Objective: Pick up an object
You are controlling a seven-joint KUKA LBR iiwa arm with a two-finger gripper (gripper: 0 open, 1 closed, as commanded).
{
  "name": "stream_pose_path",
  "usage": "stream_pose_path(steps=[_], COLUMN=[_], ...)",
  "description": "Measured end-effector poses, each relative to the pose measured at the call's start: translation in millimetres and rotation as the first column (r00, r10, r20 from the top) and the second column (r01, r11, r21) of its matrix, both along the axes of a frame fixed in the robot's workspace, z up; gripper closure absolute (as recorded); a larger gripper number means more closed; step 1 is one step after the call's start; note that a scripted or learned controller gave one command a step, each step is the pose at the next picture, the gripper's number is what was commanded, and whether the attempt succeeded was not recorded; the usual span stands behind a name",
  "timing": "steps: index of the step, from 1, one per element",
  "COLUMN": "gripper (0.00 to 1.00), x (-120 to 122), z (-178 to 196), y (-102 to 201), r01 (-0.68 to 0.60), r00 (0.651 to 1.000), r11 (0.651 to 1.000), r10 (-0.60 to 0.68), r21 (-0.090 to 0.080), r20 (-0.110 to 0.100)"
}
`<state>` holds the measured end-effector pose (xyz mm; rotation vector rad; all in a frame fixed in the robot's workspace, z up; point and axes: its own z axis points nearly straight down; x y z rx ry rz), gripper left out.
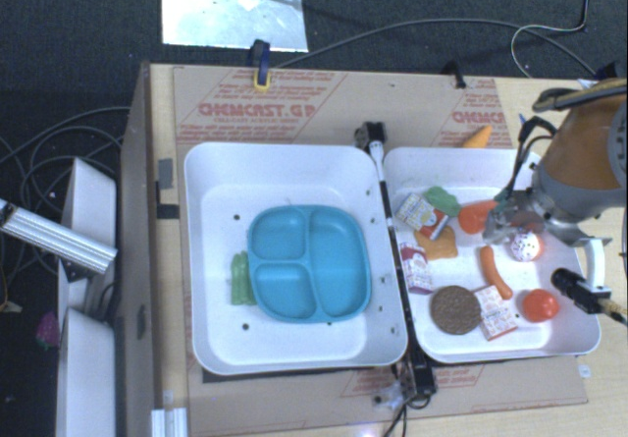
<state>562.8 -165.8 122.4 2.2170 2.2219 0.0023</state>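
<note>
My gripper (pixel 507 227) is low in the right bin (pixel 589 332), reaching in from the right. It sits between a red-orange round object (pixel 475 216) on its left and a white dotted ball (pixel 526 247) just below it. Whether it touches either one is unclear. An orange sausage-shaped piece (pixel 495 271) lies just in front of it. Also in this bin are a red tomato (pixel 539 304), a brown round cookie (pixel 454 309), a green piece (pixel 443 197), an orange wedge (pixel 439 245) and small printed packets (pixel 420 212).
The left bin (pixel 211 229) holds a blue divided plate (pixel 309 263) with a green piece (pixel 240 279) beside it. An orange carrot-like item (pixel 477 137) lies on the cardboard behind the right bin. Cables run across the back and left.
</note>
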Motion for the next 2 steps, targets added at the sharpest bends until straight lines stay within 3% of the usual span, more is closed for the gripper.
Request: stream_pose_path(steps=[1, 2], gripper=[0.0, 0.0], x=[0.0, 79.5], z=[-0.1, -33.4], y=[0.0, 6.5], r01=[0.0, 0.001], r00=[1.0, 1.0], r11=[1.0, 1.0], r10=[0.0, -0.001], r21=[0.0, 0.0], r20=[0.0, -0.002])
